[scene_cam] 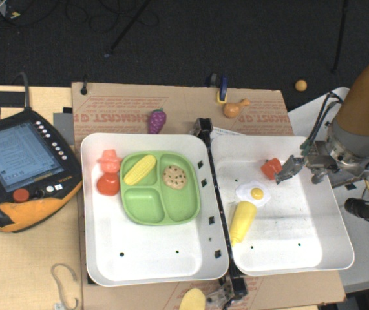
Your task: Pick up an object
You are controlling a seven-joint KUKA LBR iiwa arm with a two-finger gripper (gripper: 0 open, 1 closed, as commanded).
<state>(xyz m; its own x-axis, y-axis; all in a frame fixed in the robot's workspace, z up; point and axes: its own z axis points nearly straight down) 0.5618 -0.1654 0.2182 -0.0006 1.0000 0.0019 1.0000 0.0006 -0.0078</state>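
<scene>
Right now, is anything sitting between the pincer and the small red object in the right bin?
Nothing visible. The pincer sits just right of the red object, with bare bin floor between them. The fried egg lies lower, off that line.

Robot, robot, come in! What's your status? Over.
Hand over right bin, holding nothing. Red toy just beside it. Fried egg nearby, not blocking.

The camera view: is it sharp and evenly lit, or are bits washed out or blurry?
Camera view: soft overall; the white bins look bright, nearly washed out, the floor behind is very dark; the gripper looks slightly smeared; the egg barely stands out from the white; the green tray shows mild sheen.
</scene>
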